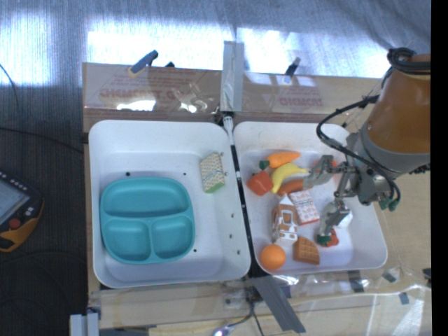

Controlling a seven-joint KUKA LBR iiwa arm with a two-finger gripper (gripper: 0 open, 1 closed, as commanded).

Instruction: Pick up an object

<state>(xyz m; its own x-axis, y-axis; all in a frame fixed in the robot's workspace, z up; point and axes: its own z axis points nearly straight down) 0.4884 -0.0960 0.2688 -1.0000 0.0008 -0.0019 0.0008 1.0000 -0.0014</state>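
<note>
Banana [287, 177], long axis left-right

A robotics lab, set up for grasping trials. A grey arm [399, 117] with an orange band reaches over a table [175, 93] bearing two white bins [168, 135] clamped side by side, filled with toy food [283, 170] and a teal plastic plate [147, 219]. Cables cross the dark carpet, where a handheld controller [14, 212] lies.

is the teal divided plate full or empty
Empty: all three compartments of the teal divided plate show bare teal. It lies in the left bin; the sponge sits beside it.
</note>
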